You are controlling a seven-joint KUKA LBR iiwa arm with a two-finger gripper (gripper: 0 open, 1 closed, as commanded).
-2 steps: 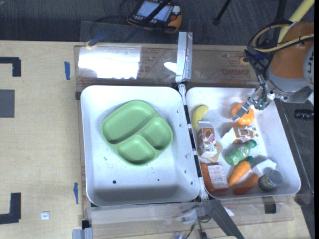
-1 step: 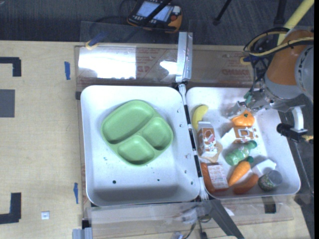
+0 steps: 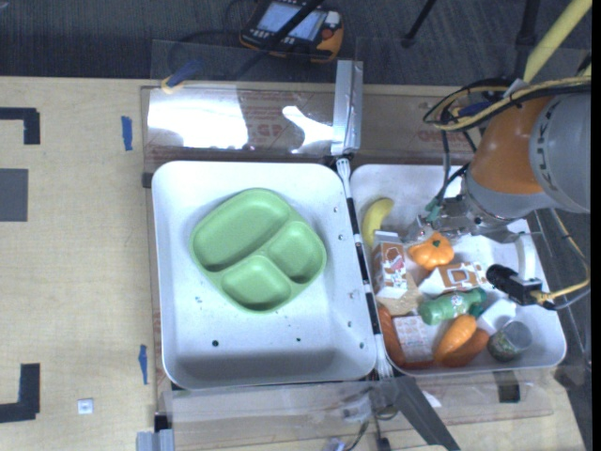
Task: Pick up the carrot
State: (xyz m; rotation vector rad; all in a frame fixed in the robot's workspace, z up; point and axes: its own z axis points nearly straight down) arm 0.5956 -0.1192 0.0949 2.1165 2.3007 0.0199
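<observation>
Carrot point(image 3: 459, 334) lay near the front edge of the right bin point(image 3: 549, 346), lying flat, touching the green item point(image 3: 451, 306) behind it and the can point(image 3: 508, 342) to its right. Gripper point(image 3: 441, 216) hung over the bin's rear, above the small pumpkin point(image 3: 433, 251); finger state could not be told. Best approach, I judged: move forward, descend straight, and close across the carrot's narrow width, clear of the neighbours.

claw point(image 3: 449, 216) fingers hidden under the wrist, arm point(image 3: 549, 148) cut off at right edge
</observation>
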